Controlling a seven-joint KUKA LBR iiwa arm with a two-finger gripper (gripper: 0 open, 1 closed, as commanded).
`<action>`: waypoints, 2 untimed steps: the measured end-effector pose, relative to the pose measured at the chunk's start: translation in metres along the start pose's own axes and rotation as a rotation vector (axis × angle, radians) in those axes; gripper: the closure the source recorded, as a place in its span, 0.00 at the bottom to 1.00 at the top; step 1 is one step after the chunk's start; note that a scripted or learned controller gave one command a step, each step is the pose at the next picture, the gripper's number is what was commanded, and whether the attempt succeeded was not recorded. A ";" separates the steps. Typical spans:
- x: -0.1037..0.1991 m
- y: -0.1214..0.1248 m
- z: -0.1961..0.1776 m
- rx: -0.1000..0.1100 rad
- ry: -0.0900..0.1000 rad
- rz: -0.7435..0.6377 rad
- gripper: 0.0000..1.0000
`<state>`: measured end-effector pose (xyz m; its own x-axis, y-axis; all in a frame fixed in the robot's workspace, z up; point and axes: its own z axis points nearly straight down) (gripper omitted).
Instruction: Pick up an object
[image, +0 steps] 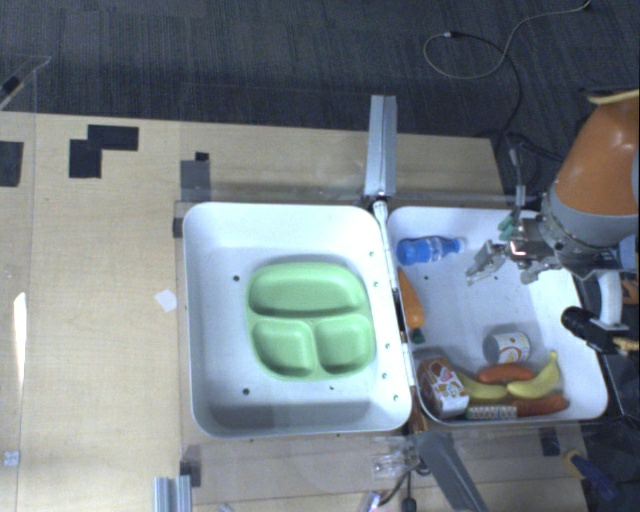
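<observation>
Blue water bottle (428, 248) lying flat in right bin (455, 315), top-left corner; long axis approx left-right, cap end prob. toward right. Gripper (487, 262) just beside cap end, jaws apart, clamping nothing.

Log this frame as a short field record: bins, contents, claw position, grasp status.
left bin: green divided tray
right bin: blue bottle, orange item by the divider, small can, banana, red items, a packet
claw: over right bin, right of the bottle
grasp: nothing visible between its fingers
</observation>
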<state>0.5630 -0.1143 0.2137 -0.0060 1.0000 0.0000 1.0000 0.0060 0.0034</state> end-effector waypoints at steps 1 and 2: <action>0.032 0.031 0.001 -0.002 0.000 -0.073 0.00; 0.033 0.033 -0.010 -0.008 0.000 -0.074 1.00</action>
<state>0.5957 -0.0815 0.2242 -0.0797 0.9968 -0.0001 0.9968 0.0797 0.0111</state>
